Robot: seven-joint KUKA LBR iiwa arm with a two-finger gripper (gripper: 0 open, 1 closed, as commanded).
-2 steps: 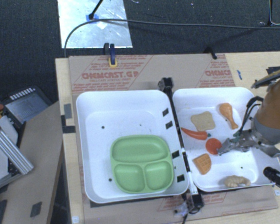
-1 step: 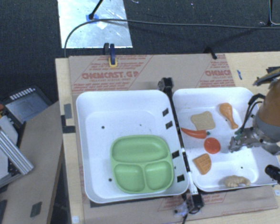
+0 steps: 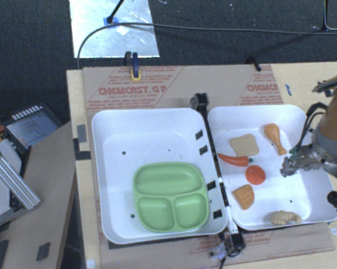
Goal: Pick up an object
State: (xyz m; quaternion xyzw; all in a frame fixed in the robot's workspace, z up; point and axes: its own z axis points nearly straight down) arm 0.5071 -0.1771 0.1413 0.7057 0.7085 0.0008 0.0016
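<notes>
1. two shallow white bins sit side by side on the desk (image 3: 83,183), over a sheet of printed cardboard (image 3: 176,84).
2. the left bin (image 3: 110,164) holds a green divided tray (image 3: 170,195) with three compartments, lying toward the bin's near side.
3. the right bin (image 3: 296,113) holds several toy foods: a tan bread slice (image 3: 244,145) near the middle top, an orange drumstick (image 3: 274,137) to its right, a red chili pepper (image 3: 233,160) just below the bread, a red tomato (image 3: 255,175) beside the pepper's right end, an orange wedge-shaped piece (image 3: 244,196) lower down, and a pale lumpy piece (image 3: 284,216) near the front wall.
4. the arm (image 3: 335,128) reaches in from the right edge, its grey body over the right side of the right bin.
5. the pincer (image 3: 290,165) points left over the bin floor, to the right of the tomato and below the drumstick, apart from both.
6. it is dark and small here, so i cannot tell whether it is spread or pressed together; no object is seen between its tips.
7. a blue and yellow clamp (image 3: 134,65) grips the cardboard at its far edge, and a black cable (image 3: 207,28) runs across the dark floor behind.
</notes>
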